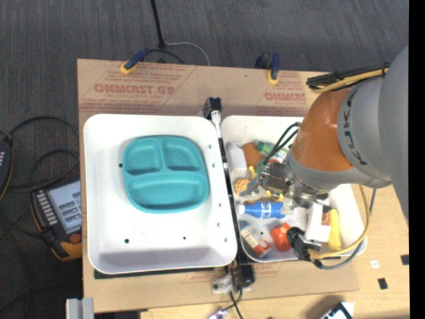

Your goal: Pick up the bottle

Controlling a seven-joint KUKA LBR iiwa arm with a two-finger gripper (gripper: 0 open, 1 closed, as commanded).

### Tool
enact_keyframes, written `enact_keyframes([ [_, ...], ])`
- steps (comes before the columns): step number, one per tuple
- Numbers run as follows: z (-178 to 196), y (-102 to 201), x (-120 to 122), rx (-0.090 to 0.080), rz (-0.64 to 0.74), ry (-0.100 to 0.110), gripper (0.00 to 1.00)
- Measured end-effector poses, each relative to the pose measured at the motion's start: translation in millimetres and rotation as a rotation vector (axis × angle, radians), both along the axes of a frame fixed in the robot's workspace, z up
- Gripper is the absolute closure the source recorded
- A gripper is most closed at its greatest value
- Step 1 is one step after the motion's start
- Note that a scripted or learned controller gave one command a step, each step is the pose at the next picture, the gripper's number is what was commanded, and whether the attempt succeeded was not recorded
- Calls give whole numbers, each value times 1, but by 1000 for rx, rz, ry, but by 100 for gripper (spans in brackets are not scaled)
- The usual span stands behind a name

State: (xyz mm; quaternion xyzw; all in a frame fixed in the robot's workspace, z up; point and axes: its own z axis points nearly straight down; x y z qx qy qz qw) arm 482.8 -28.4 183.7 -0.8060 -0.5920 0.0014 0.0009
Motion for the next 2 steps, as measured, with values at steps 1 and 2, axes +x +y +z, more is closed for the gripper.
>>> enact_keyframes([
  [1, 0, 0, 0, 0, 0, 0, 0],
  [2, 0, 0, 0, 0, 0, 0, 0],
])
